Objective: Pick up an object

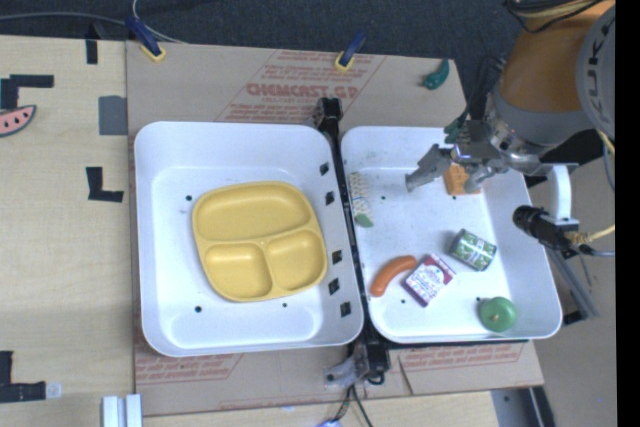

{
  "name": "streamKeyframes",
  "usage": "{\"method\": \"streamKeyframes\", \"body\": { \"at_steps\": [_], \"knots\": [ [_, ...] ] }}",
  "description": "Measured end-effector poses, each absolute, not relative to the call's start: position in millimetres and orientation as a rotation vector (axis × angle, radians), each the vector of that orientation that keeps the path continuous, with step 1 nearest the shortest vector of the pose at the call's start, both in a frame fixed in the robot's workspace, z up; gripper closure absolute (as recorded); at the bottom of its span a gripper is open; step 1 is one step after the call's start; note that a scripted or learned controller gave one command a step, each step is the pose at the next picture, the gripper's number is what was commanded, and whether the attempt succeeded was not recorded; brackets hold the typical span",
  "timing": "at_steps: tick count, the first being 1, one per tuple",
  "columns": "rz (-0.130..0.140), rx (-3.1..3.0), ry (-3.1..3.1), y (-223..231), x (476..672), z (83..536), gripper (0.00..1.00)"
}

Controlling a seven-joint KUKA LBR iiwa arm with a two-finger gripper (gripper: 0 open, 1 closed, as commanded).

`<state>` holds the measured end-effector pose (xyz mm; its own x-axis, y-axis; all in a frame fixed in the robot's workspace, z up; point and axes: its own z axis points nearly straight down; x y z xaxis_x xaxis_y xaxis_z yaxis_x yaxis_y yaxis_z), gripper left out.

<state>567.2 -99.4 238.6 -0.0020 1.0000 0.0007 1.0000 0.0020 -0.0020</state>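
Note:
My gripper (pixel 452 171) hovers over the upper middle of the right bin (pixel 395 153), with its fingers spread apart. A small orange-brown block (pixel 457 179) lies between and just below the fingertips, and neither finger is pressed against it. Lower in the same bin lie a green can (pixel 472 249), a purple carton (pixel 428 280), an orange sausage-shaped piece (pixel 392 275) and a green apple (pixel 497 314).
The left bin (pixel 165 215) holds a yellow divided plate (pixel 260 240). A small patterned scrap (pixel 359 200) lies by the right bin's left wall. The arm's grey and orange body (pixel 555 65) looms over the right bin's far right corner. Cables and clamps lie behind the bins.

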Motion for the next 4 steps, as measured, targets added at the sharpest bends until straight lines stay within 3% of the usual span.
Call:
{"method": "streamKeyframes", "body": {
  "at_steps": [1, 2, 3, 4],
  "knots": [
    [0.003, -2.219, -2.219, -141.8, 561.1, 114.7, 0.0],
    [0.001, -2.222, -2.222, -119.3, 569.6, 86.0, 0.0],
    [-0.003, -2.224, -2.226, -95.4, 558.7, 86.3, 0.0],
    [-0.003, -2.222, -2.225, -97.8, 605.1, 86.0, 0.0]
  ]
}}
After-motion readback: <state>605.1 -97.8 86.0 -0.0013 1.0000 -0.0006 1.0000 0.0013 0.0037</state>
